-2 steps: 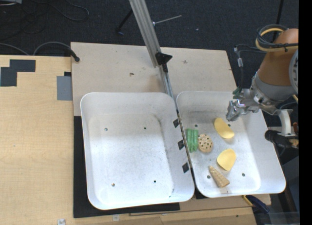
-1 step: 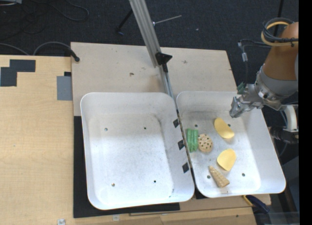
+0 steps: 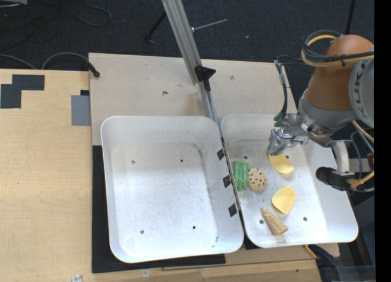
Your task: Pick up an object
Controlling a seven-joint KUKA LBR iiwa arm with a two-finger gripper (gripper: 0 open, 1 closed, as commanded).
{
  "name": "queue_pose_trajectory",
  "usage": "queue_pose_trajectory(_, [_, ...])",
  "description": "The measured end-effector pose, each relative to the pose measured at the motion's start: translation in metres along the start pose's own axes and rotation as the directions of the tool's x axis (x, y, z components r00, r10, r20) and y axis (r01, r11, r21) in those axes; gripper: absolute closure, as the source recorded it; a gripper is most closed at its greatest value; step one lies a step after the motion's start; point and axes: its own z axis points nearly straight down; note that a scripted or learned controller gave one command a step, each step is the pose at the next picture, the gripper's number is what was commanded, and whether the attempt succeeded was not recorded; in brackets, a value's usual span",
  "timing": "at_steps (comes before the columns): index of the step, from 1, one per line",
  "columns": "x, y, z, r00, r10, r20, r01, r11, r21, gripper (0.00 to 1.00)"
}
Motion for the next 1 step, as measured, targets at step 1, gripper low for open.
queue_pose_trajectory(1, [0.0567, -0.0124, 0.0050, 1.000, 0.001, 0.000, -0.001, 1.000, 0.001, 1.00])
